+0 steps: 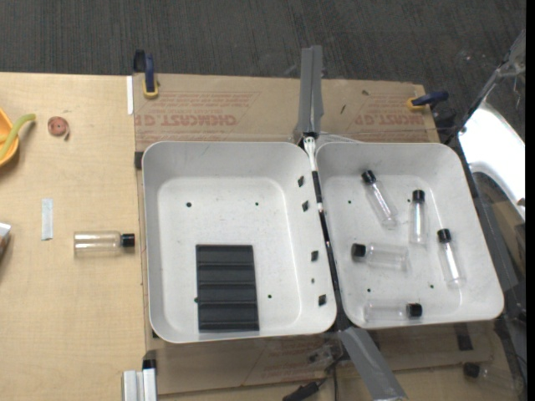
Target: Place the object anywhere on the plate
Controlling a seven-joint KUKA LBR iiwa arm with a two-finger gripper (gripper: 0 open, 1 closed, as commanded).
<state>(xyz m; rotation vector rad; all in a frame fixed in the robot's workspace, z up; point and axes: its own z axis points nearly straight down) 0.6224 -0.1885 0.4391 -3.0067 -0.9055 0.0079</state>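
A dark ribbed plate (pixel 226 288) is seen low in the left bin (pixel 167 224). Five clear vials (pixel 387 256) are scattered in the right bin (pixel 468 224). A sixth vial (pixel 104 241) lies on the bench (pixel 67 324), left of frame. The end effector's state cannot be told.

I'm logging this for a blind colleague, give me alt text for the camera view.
Two white bins sit side by side on a bench: the left bin holds a dark ridged plate, the right bin holds five clear vials with black caps. A sixth vial lies on the bench left of the bins.
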